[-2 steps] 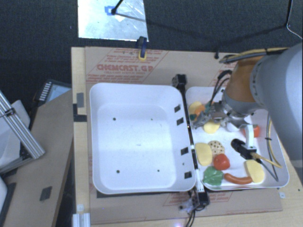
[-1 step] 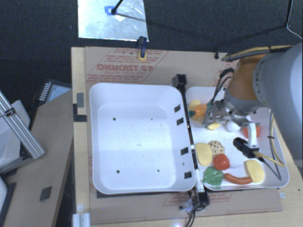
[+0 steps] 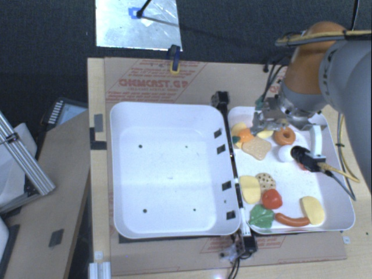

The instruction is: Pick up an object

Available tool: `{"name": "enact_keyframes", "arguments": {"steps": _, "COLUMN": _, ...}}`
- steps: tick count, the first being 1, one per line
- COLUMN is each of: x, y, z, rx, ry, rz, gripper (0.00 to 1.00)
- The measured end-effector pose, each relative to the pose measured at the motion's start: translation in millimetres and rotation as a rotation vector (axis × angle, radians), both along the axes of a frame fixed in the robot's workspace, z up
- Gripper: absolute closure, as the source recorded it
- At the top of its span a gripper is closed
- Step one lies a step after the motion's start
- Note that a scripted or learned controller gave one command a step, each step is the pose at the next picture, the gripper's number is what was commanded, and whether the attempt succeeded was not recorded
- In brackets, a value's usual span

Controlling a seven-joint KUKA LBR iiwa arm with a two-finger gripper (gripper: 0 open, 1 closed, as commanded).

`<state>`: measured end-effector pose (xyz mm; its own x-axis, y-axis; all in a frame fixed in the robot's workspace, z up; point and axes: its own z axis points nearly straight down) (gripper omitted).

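1. Cardboard-lined bench (image 3: pixel 154 81) against a dark backdrop; a silvery sheet (image 3: pixel 138 15) lies at the far edge.
2. Left bin (image 3: pixel 168 173): white floor with a few dark specks.
3. Right bin (image 3: pixel 336 215) carries toy food. Along its left wall sit an orange piece (image 3: pixel 246 136) and, just beside it, a tan cracker (image 3: pixel 256 148). Nearer the camera are a yellow slice (image 3: pixel 250 189), a speckled cookie (image 3: pixel 265 181), a tomato (image 3: pixel 271 199) and a green piece (image 3: pixel 261 217).
4. Gripper (image 3: pixel 264 121) sits low over the far-left corner of the right bin, directly over the orange piece and near the cracker. Whether it touches either I cannot tell. Clenched or released – cannot tell from this slant; nothing is seen held.
5. Further right: a doughnut (image 3: pixel 285 136) just beside the gripper, then a red sausage (image 3: pixel 292 219) and a yellow wedge (image 3: pixel 313 209) at the near edge.
6. Judgement: the orange piece is the likely target. It is probably light, hard plastic with a smooth, rounded skin – apt to squirt out of a pinch. Best taken across its middle, clear of the bin wall and the cracker.
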<state>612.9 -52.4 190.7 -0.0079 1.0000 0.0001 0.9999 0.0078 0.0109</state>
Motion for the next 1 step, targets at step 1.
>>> {"name": "enact_keyframes", "arguments": {"steps": 1, "x": 13.9, "y": 76.0, "z": 9.8, "rx": 0.003, "ry": 0.007, "rz": 0.004, "gripper": 1.0}}
